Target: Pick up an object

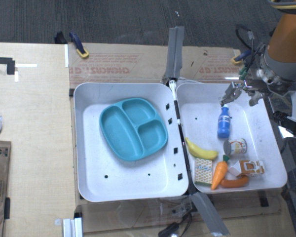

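Cardboard sheets printed with red lettering cover the bench beneath two shallow white bins, with pale wood off to the left and dark floor beyond.

From the fixed camera above, the left bin (89, 181) carries a teal divided plate (133, 128), lying flat and turned at an angle, probably just parked there as a spare item well away from the arm's reach. The right bin (266, 127) holds the clutter: a blue bottle (223, 123) lying on its side along the bin's length, a yellow banana (201, 150) near the divider, a small can (236, 146) tipped over, a carrot (218, 174), a green-and-white carton (203, 172) flat beneath it, a small juice box (251, 168) and a red-orange sausage shape (235, 182). Most of these crowd the near end, touching or overlapping, which I judge makes them awkward to grasp singly.

The gripper (229, 97) hangs over the far part of the right bin, just above the bottle's cap end, the orange-banded wrist behind it at the right. Nothing sits between its fingers; whether the jaws stand open or closed I cannot tell at this size.

The bottle looks the likely target: it is blue with a paler label, slim, and lies apart from the pile, with bare bin floor on both sides.
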Tool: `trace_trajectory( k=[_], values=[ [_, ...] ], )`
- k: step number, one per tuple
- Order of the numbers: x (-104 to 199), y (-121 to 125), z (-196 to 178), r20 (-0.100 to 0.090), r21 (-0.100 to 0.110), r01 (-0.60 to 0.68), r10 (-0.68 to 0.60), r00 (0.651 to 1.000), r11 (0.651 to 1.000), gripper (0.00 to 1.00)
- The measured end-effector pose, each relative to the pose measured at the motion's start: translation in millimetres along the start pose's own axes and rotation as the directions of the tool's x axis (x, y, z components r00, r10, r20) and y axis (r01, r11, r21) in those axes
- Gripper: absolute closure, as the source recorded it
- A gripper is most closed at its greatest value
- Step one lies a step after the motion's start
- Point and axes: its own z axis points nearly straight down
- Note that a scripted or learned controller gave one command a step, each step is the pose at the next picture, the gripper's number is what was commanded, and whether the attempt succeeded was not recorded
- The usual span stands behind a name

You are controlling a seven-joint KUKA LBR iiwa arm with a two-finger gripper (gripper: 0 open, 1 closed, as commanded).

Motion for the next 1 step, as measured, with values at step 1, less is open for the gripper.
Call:
trace_trajectory(
  k=[1],
  values=[
    [-72.0, 9.6, 131.3, 0.0, -0.002, -0.173, 0.173, 0.985, 0.985, 0.0]
  ],
)
